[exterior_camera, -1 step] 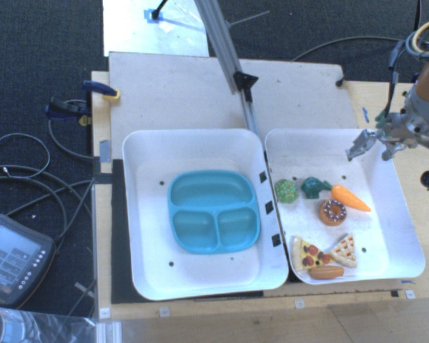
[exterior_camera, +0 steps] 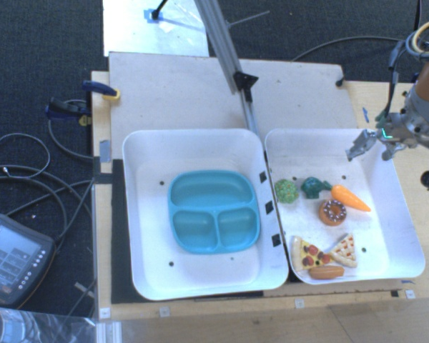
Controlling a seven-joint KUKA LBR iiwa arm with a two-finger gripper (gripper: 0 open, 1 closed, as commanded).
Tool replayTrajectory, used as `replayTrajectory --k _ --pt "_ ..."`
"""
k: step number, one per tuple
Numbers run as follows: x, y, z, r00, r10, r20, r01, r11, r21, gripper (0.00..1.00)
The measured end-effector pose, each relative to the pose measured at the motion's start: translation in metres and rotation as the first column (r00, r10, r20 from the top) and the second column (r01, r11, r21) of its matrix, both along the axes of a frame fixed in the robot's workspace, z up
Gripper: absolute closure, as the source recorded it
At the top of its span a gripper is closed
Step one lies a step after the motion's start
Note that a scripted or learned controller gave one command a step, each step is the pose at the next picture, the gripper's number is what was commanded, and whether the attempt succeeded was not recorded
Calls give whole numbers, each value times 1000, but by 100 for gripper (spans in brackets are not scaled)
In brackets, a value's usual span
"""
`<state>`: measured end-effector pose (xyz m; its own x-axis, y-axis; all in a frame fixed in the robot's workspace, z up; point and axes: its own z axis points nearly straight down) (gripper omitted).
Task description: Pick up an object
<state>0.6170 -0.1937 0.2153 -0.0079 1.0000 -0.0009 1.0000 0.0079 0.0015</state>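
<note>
Grey gripper (exterior_camera: 372, 147): hovering over right bin's (exterior_camera: 406, 213) upper right, fingers spread, gripping nothing.
Toy food: carrot (exterior_camera: 351, 198), doughnut (exterior_camera: 333, 211), pizza slices (exterior_camera: 309, 252) lying below it.
Left bin (exterior_camera: 146, 191): carrying blue tray (exterior_camera: 214, 211).

A blue divided plate (exterior_camera: 214, 211) in a white bin (exterior_camera: 143, 263); nearby, an orange carrot (exterior_camera: 350, 198), green broccoli (exterior_camera: 287, 191) and a brown sprinkled doughnut (exterior_camera: 333, 211).

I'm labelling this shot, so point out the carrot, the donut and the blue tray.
carrot (exterior_camera: 351, 199), camera view, middle of its orange body
donut (exterior_camera: 333, 212), camera view, its frosted ring
blue tray (exterior_camera: 214, 211), camera view, its central divider
</note>
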Motion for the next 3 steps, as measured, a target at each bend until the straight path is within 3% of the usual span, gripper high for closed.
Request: replayTrajectory --k 2,3 --pt "-12 -10 -108 1000 -8 -5 8 1000 1 0" --pt "-11 -10 -125 1000 -8 -1 8 1000 0 0"
